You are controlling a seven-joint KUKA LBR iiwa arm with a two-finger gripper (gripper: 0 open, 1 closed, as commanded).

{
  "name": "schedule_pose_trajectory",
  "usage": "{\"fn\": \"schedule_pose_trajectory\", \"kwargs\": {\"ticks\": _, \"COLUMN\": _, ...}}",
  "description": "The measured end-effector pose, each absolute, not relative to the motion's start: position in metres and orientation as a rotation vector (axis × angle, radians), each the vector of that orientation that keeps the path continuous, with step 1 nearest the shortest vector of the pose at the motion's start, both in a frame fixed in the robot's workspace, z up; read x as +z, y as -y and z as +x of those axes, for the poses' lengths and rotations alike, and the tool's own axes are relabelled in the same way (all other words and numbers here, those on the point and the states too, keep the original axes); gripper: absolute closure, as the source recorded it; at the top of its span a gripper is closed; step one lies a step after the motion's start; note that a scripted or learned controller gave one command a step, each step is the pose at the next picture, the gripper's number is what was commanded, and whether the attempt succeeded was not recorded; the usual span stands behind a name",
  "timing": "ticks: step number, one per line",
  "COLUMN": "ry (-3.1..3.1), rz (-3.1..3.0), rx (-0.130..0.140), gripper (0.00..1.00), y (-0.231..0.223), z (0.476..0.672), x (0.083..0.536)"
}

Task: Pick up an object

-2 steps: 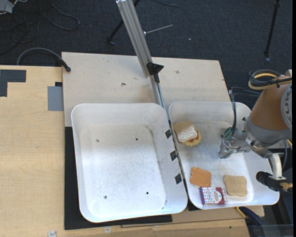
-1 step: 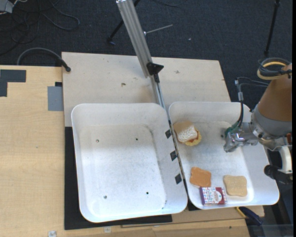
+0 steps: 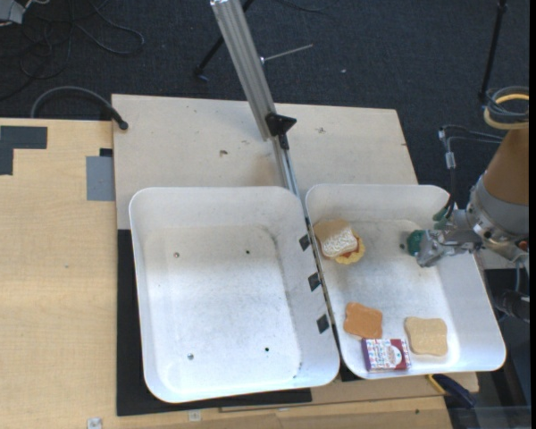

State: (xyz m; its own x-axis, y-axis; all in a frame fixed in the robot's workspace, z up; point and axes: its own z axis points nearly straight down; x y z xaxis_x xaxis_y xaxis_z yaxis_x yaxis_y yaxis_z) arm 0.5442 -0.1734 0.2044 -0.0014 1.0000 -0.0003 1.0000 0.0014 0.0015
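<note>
So I'm hanging my gripper (image 3: 420,245) over the right bin (image 3: 469,284), up near its 2 o'clock edge. Honestly can't tell from up here whether I'm open or shut, there's just a teal blob at the tip.

Candidates are all in this bin: a sandwich-looking toy (image 3: 340,241) at 9 o'clock from me, an orange slice (image 3: 364,320) at about 7, a toast slice (image 3: 427,336) near 6, and a small pink carton (image 3: 385,355) beside it. The left bin (image 3: 161,239) isn't my concern.

I'd guess the sandwich: light, probably squishy, tall enough to pinch across its sides. The flat slices look hard to get under.
</note>
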Motion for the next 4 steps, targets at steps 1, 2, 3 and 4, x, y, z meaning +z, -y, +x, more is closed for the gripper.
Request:
{"fn": "schedule_pose_trajectory", "kwargs": {"ticks": 1, "ry": -2.223, "rz": 2.220, "rx": 0.000, "gripper": 1.00, "y": 0.174, "z": 0.545, "x": 0.224}}
{"fn": "schedule_pose_trajectory", "kwargs": {"ticks": 2, "ry": -2.228, "rz": 2.218, "rx": 0.002, "gripper": 1.00, "y": 0.128, "z": 0.555, "x": 0.231}}
{"fn": "schedule_pose_trajectory", "kwargs": {"ticks": 3, "ry": -2.229, "rz": 2.221, "rx": -0.001, "gripper": 1.00, "y": 0.083, "z": 0.555, "x": 0.225}}
{"fn": "schedule_pose_trajectory", "kwargs": {"ticks": 4, "ry": -2.229, "rz": 2.221, "rx": -0.003, "gripper": 1.00, "y": 0.031, "z": 0.562, "x": 0.215}}
